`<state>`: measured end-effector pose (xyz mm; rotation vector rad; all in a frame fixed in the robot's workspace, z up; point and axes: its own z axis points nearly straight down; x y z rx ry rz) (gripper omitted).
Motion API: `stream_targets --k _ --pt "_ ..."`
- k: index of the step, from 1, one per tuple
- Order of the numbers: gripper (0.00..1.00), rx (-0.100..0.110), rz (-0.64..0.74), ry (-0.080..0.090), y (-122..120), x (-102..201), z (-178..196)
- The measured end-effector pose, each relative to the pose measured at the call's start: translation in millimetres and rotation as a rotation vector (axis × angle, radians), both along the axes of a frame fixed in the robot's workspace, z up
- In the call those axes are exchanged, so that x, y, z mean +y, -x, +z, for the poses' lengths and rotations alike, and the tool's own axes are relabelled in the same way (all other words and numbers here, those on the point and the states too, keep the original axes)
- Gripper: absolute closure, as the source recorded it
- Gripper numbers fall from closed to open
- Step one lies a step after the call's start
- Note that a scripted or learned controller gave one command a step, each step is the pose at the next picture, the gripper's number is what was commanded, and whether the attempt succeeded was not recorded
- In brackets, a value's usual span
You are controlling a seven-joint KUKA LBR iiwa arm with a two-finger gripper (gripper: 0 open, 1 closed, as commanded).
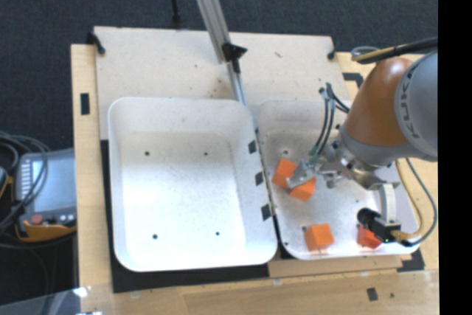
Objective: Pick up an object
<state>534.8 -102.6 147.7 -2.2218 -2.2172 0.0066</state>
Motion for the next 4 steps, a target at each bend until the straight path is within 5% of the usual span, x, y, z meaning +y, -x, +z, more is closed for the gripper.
stream_targets --k 1,2,4 --pt "0.0 -0.006 0.0 0.001 -1 -2 -51" --pt "1.0 -0.012 -0.008 0.0 -2 -2 -38" --pt "1.0 -0.012 -0.002 0.001 -11 -21 59"
